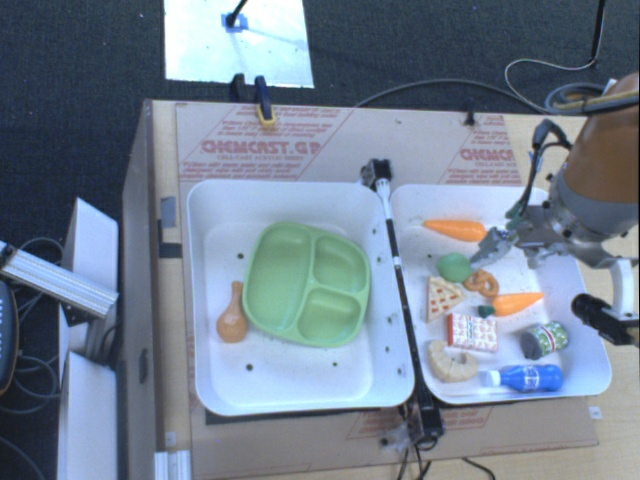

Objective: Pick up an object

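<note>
A bench faced with printed board stands on dark carpet, two white bins side by side on it. In the left bin (290, 373) lie a green divided plate (307, 283) and a small tan spoon (232, 315). The right bin (590, 368) is crowded: one carrot (455, 230) near the far wall, a green lump (454, 266), a pretzel (482, 283), a second carrot (518, 303), a pizza slice (442, 296), a red-and-white box (472, 332), a can (543, 340), a pale cookie (452, 362) and a blue bottle (521, 377) along the near wall.

I reach in from the right, my gripper (492, 245) low over the right bin, between the far carrot and the pretzel, just beside the green lump. My fingers (497, 238) look slightly apart with nothing seen between them, though at this size that is a reading, not a certainty.

By my judgement the pick is not yet made: every toy lies in the bin, none lifted. What is left is to settle on one, close, and raise it.

Room is tight. The pretzel, lump and carrots sit near one another, so a descent risks nudging a neighbour. The rail (393, 268) between the bins is near on my left, the far wall close behind the carrot; open room lies mostly straight up
</note>
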